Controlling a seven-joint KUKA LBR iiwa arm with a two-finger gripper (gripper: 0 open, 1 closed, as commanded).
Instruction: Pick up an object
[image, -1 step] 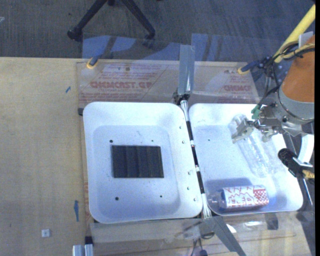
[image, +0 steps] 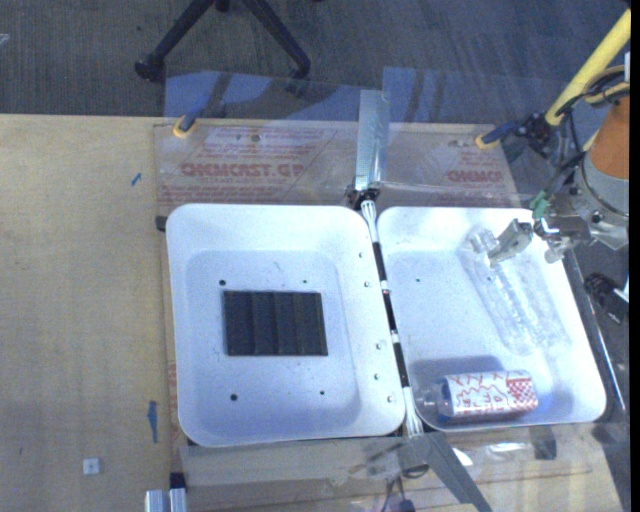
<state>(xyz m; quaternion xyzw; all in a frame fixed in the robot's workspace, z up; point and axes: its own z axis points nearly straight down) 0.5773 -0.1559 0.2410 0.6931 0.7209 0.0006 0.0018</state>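
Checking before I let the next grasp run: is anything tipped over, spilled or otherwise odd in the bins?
Nothing spilled or damaged. In the right bin a clear plastic bottle lies on its side, and a red-and-white patterned can lies on its side by the near wall. A dark ridged block lies flat in the left bin.

My arm (image: 608, 170) reads as grey metal with an orange band near the top right corner, above the wrist. I note a yellow cable (image: 592, 68) and dark leads running off behind it, one with a blue fitting. The gripper (image: 512, 243) is pale grey metal, angular, with a small green spot just behind it.
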